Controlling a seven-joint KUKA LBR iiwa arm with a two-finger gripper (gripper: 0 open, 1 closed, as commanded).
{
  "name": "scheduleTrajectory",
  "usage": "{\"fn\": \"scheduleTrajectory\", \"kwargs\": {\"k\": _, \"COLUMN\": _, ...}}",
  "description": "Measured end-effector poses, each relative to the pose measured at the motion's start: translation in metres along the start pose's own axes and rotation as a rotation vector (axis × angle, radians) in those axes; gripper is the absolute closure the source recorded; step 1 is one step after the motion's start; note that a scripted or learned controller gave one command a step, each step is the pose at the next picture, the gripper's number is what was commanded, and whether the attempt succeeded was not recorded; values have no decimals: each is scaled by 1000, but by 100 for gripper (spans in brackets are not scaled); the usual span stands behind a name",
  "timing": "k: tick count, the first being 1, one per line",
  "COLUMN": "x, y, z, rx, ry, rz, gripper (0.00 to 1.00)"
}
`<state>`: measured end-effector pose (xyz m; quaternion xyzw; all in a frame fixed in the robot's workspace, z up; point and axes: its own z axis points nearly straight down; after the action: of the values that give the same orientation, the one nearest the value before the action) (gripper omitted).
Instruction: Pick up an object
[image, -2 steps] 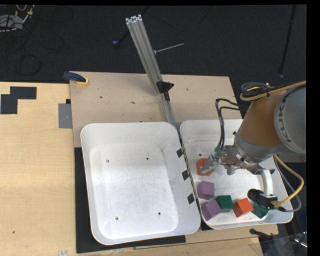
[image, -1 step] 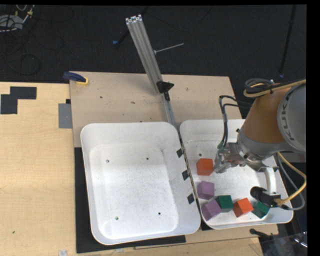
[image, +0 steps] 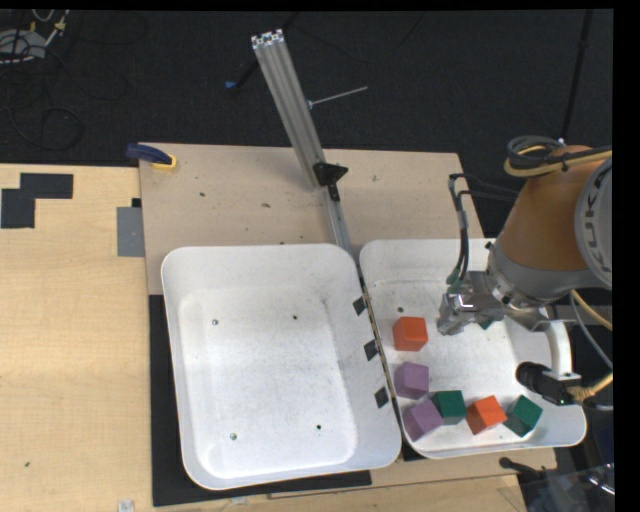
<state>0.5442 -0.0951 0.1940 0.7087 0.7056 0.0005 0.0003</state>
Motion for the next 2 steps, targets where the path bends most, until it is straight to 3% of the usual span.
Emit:
{"fn": "scheduleTrajectory", "kwargs": {"k": 1, "x": -1, "y": 1, "z": -38, "rx": -1, "ry": 0, "rz": -5, "gripper": 100}}
{"fn": "scheduleTrajectory", "kwargs": {"k": 2, "x": 53, "y": -3, "z": -40, "rx": 5, "ry": 3, "rz": -9, "gripper": 100}}
